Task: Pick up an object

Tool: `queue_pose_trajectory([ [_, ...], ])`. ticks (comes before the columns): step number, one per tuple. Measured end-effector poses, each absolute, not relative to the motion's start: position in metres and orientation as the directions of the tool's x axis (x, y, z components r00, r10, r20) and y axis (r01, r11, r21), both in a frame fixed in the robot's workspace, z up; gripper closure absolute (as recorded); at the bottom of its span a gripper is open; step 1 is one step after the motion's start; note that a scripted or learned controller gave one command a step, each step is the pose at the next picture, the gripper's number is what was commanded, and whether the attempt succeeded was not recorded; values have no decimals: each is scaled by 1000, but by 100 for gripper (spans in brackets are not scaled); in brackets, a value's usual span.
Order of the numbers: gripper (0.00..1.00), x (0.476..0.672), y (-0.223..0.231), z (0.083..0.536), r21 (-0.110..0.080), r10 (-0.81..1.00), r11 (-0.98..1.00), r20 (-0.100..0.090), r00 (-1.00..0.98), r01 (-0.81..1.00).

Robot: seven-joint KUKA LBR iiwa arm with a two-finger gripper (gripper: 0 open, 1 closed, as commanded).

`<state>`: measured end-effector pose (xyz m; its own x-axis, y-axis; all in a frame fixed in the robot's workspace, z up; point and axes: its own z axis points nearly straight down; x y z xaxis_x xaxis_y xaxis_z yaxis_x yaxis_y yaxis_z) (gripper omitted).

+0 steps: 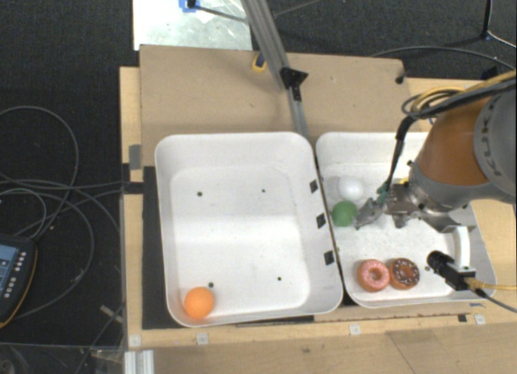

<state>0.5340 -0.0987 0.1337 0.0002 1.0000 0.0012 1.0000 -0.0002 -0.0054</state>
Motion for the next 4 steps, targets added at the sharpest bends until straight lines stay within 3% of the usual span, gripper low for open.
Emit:
queue_pose_trajectory([
  [1,0,534,-98,88,-4,1000,1,1,-1,1000],
  [2,100,535,-99,101,2,1000,0,1,0,1000],
  [4,100,549,-88,213,8,1000,6,-1,-6,1000],
])
